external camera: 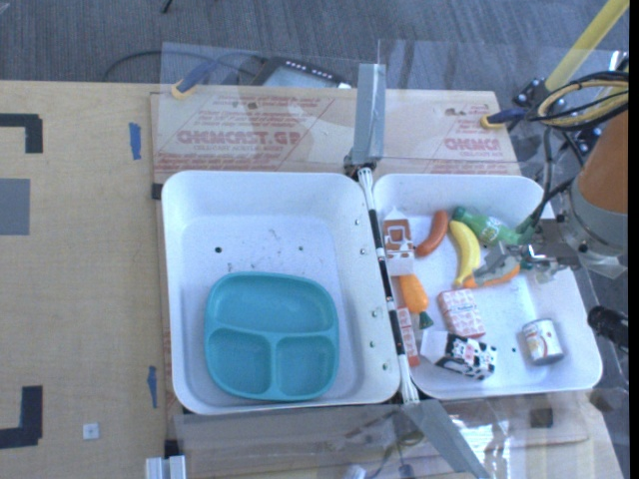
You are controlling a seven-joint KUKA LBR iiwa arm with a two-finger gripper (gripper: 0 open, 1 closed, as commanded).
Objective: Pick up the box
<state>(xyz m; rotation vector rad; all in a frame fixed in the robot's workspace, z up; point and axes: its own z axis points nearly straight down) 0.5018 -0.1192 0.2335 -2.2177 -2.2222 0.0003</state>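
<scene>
Two boxes lie in the right bin (584,297). A small pink box (460,312) sits near the bin's middle. A white carton with orange print (397,243) leans against the left wall. My gripper (507,257) reaches in from the right and hangs low just right of a yellow banana (463,250), beside a green bottle (485,227). It is up and to the right of the pink box and apart from it. Nothing shows as held.
The right bin also holds a red sausage (432,234), a carrot (412,293), an orange strip (496,279), a cow toy (470,356), a small can (540,340) and a red-and-white stick (403,331). A teal divided plate (271,336) lies in the left bin (200,208).
</scene>
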